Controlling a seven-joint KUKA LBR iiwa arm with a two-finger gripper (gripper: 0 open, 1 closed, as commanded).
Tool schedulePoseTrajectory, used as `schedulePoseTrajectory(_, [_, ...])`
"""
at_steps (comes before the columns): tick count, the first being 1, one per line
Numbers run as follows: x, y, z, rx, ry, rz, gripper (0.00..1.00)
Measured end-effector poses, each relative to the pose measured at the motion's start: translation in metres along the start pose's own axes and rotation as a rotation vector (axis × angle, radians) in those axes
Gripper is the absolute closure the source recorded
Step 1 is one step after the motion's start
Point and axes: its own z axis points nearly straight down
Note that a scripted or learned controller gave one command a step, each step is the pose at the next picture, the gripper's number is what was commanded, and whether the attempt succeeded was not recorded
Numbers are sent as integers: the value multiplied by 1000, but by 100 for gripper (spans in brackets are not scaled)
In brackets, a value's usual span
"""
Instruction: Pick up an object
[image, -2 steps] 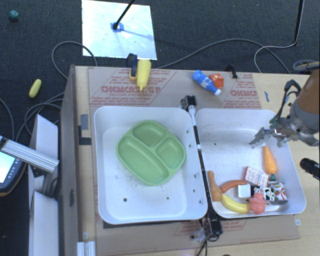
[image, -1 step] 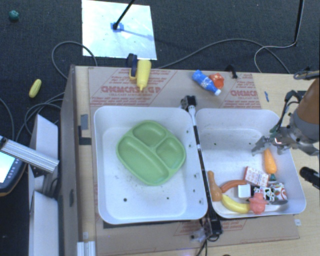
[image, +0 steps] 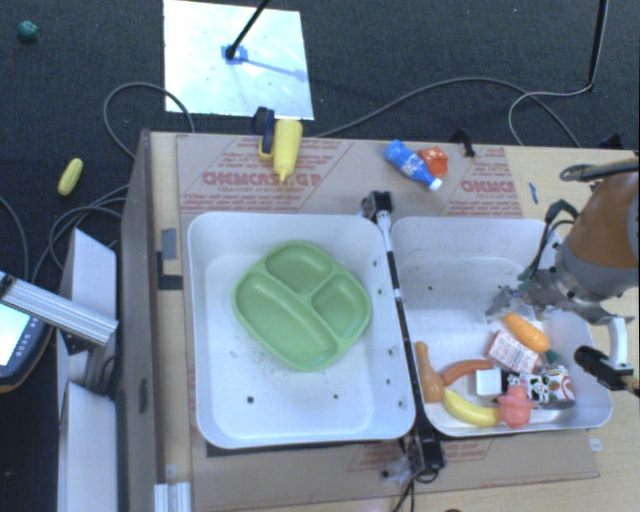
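The right bin (image: 450, 260) holds a cluster of toy items in its near right corner: an orange carrot (image: 526, 332), a red and white packet (image: 510, 352), a white cube (image: 488, 381), a yellow banana (image: 470, 408), a pink figure (image: 514, 408), a black and white piece (image: 549, 385), an orange sausage (image: 458, 371) and a tan piece (image: 428, 373). The arm's orange band (image: 608, 228) is over the bin's right side. My gripper (image: 514, 299) hangs low just above and left of the carrot, with nothing visibly held.
The left bin (image: 215, 300) carries a green divided plate (image: 302, 303). Behind the bins on the cardboard lie a yellow bottle (image: 285, 145) and a blue, white and orange toy (image: 415, 163). Cables run across the dark floor.
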Motion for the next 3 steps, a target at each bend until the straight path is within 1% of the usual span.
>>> schedulePoseTrajectory(1, [0,-26,-18,-1,0,1,0])
schedulePoseTrajectory(2, [0,-1,-29,-3,-1,-3,0])
schedulePoseTrajectory(3, [0,-14,4,0,0,-1,0])
